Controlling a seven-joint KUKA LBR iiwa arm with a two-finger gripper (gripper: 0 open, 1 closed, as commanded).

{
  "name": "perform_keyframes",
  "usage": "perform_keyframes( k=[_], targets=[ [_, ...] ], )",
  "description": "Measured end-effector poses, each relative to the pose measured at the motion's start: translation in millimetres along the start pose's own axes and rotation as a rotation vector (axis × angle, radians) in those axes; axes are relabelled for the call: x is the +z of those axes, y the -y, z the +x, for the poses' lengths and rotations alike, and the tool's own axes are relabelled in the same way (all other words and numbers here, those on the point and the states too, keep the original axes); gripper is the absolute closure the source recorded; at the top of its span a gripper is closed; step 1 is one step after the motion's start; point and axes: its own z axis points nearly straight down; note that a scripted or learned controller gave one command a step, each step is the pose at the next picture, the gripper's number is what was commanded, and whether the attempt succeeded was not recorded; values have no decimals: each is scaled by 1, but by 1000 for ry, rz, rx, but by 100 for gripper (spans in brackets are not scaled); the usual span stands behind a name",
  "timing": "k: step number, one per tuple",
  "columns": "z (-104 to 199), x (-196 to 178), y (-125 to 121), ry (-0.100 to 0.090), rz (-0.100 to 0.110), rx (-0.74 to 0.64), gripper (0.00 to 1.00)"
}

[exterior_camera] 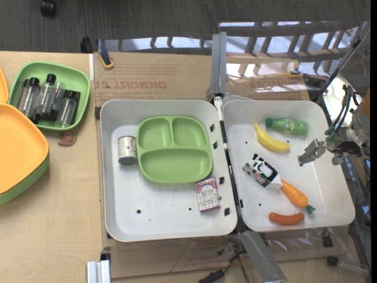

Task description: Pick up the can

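The arm reaches in from the right, its gripper hanging with fingers spread above the right bin; one can lies in the left bin beside one green plate.

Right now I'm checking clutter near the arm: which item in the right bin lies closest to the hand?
The carrot, just below-left of the hand; the bottle and banana sit farther off.
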Motion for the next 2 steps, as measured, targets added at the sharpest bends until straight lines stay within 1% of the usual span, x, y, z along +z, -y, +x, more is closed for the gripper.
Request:
perform_keyframes(
  k=[1, 2],
  targets=[
    [-8, 27, -81, 1, -2, -49, 0],
    [-9, 19, -81, 2, -2, -47, 100]
  ],
)
